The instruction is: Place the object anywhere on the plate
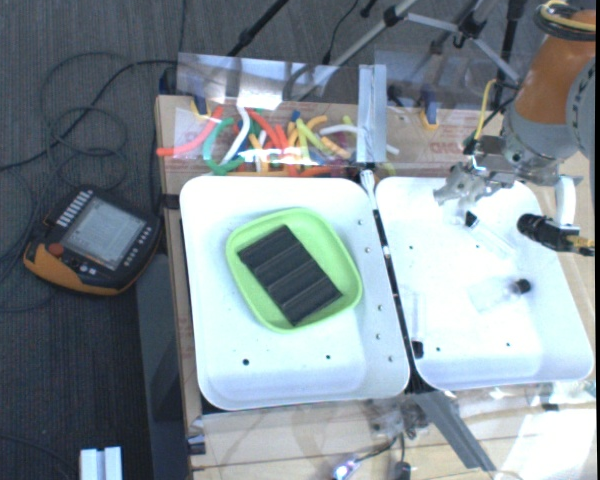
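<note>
Camera view, looking down at a slant. Bench (280,438) carries two shallow white bins side by side: left bin (210,358) and right bin (460,348), their inner rims touching along a dark seam.

KUKA arm (560,78) comes in from upper right, grey with its orange band plainly visible; wrist hangs over the back corner of the right bin.

Green plate (242,240), squarish with rounded corners, sits in the left bin, roughly centred, a little toward the back. On it lies the object, a dark ribbed rectangular block (288,274), turned at a diagonal and wholly inside the plate's rim. It covers much of the plate's floor.

Teach pendant (90,240), orange and grey with a screen, lies on the dark floor left of the bench, cable trailing away from it.

Behind the left bin, a heap of coloured tubes (265,140) in red, green, white and orange, against a shiny backboard.

Gripper (472,203) is above the back part of the right bin, well apart from the plate and block. Fingers point down; the metal parts are small and blurred against the white, so whether they stand apart or together cannot be told. Nothing is seen between them.

Small clear item with a dark cap (508,290) rests on the right bin's floor, near the right wall; identity unclear.
</note>
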`<state>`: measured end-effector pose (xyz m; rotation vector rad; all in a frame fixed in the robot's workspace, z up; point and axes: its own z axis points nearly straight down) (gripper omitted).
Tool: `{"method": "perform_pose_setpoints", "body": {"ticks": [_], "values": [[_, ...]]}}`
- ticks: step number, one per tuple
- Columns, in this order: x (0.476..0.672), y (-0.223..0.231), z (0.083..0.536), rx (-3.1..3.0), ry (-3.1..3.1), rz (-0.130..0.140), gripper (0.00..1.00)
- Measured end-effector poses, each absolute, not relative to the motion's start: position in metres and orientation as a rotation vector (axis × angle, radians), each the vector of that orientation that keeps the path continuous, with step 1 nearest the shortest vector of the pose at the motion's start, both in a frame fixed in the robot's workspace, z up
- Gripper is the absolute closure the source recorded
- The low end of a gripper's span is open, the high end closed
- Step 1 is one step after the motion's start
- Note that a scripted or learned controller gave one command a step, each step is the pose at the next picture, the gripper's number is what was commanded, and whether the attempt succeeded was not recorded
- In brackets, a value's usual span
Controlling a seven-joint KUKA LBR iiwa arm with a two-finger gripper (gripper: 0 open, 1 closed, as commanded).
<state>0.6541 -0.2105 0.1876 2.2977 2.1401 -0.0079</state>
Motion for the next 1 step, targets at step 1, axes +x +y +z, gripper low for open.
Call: {"method": "perform_pose_setpoints", "body": {"ticks": [1], "values": [[0.5994,-0.1159,0.1908,2.143,2.3,-0.001,1.0]]}}
